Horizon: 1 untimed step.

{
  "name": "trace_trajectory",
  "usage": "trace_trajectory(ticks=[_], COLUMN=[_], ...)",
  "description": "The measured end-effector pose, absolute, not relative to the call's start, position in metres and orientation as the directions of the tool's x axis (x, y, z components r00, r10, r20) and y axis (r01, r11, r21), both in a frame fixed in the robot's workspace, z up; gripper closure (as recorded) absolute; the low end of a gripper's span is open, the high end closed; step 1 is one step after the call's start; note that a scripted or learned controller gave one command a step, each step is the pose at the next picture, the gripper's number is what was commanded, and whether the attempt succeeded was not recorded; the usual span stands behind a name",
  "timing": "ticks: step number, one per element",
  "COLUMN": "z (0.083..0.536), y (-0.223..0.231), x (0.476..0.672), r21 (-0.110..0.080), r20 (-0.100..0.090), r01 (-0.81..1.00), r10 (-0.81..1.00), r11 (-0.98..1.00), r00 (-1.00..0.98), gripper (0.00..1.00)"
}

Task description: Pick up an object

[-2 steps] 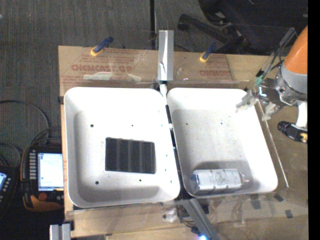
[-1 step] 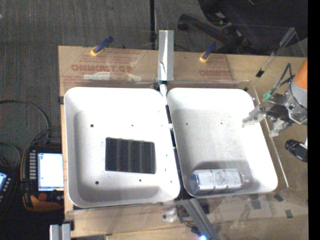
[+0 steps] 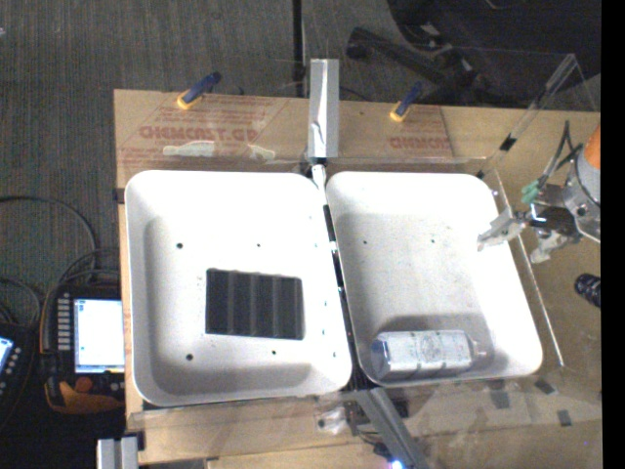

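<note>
Gripper (image 3: 522, 225) at the frame's right edge, above the right bin's (image 3: 430, 189) right rim, its fingers spread and holding nothing; bottle (image 3: 428, 352) lying at lower right bin; dark slatted block (image 3: 254, 304) in left bin (image 3: 195, 189).

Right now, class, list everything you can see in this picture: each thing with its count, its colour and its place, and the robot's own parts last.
bins: two, white, side by side on the bench; left bin, right bin
ridged block: one, dark, middle of the left bin
bottle: one, clear with a pale label, lying along the near edge of the right bin
clamps: two, blue and orange, on the board's far edge
handheld screen: one, dark case, lit display, left of the bench
hand: one, metal, over the right bin's right rim
</note>
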State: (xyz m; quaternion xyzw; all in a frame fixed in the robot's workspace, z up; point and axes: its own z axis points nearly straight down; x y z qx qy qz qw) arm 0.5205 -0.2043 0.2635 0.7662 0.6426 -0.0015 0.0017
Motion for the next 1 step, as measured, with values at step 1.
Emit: trace_trajectory(ticks=[1], z=[0.1257], y=[-0.1466], x=[0.5617], r21=[-0.004], r20=[0.001], r01=[0.989], r10=[0.989], r11=[-0.148], r00=[0.148], gripper=[0.00])
